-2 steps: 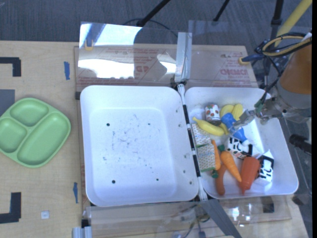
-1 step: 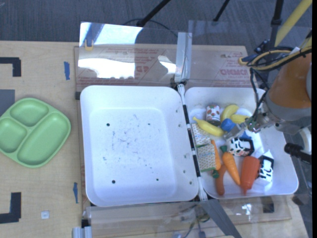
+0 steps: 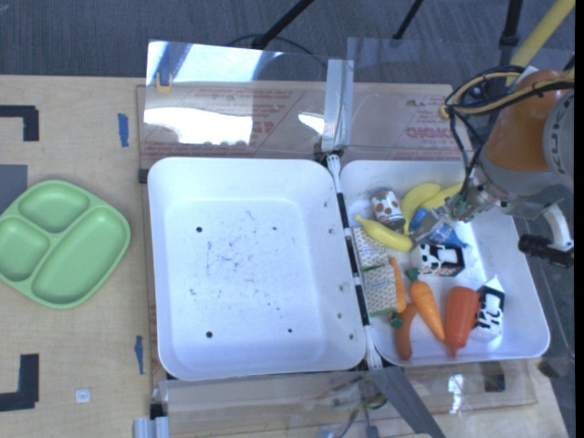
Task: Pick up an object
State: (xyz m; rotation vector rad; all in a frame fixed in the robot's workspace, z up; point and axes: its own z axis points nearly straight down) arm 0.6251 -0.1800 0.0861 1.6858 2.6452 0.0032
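The right bin (image 3: 525, 331) holds several toys. A yellow banana (image 3: 422, 195) lies at the back, and a second banana (image 3: 385, 235) sits beside a small printed can (image 3: 388, 209). In the middle is a black-and-white cow toy (image 3: 439, 260), with a blue item (image 3: 444, 234) just behind it. Two carrots (image 3: 426, 307) (image 3: 402, 332), an orange-red pepper (image 3: 461, 317) and a black-and-white piece (image 3: 492, 309) lie at the front. A checked packet (image 3: 372, 265) rests along the left wall. My gripper (image 3: 453, 211) hangs low over the back of this bin, at the right end of the rear banana and above the blue item.
The left bin (image 3: 182, 190) stands beside the right one, divided from it by a dark rim (image 3: 351, 254). A green divided plate (image 3: 60, 242) lies on the wooden bench at far left. Clear panels (image 3: 237, 94) rise behind both bins. Yellow cables (image 3: 474, 85) loop over the arm.
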